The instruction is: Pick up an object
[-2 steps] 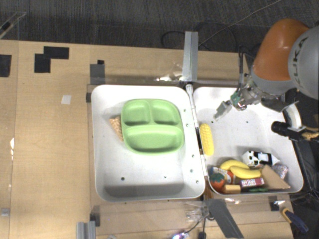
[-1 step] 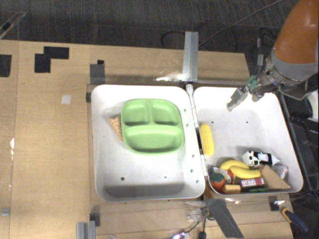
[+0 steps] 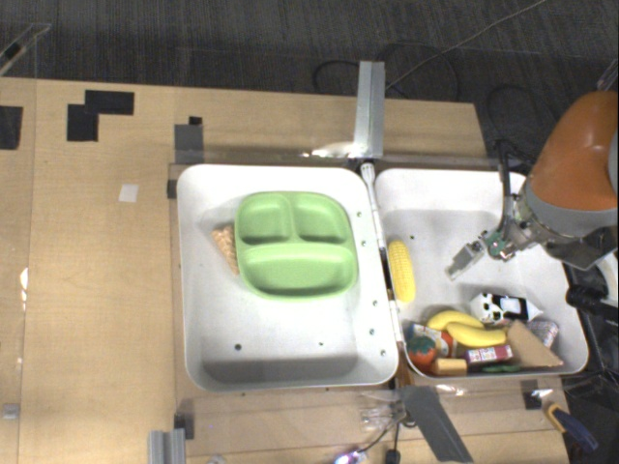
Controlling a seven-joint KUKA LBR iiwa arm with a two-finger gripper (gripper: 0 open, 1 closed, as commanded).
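Matt green plastic tray (image 3: 293, 243), smooth white plastic bins (image 3: 280, 356), pale wood bench (image 3: 87, 259), glossy yellow banana (image 3: 466, 328)

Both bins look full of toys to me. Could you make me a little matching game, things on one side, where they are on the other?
Things:
1. green divided plate
2. corn cob
3. banana
4. gripper

Places:
A. lying along the right bin's left wall
B. in the pile at the right bin's near edge
C. middle of the left bin
D. over the open floor of the right bin

Pairs: 1-C, 2-A, 3-B, 4-D
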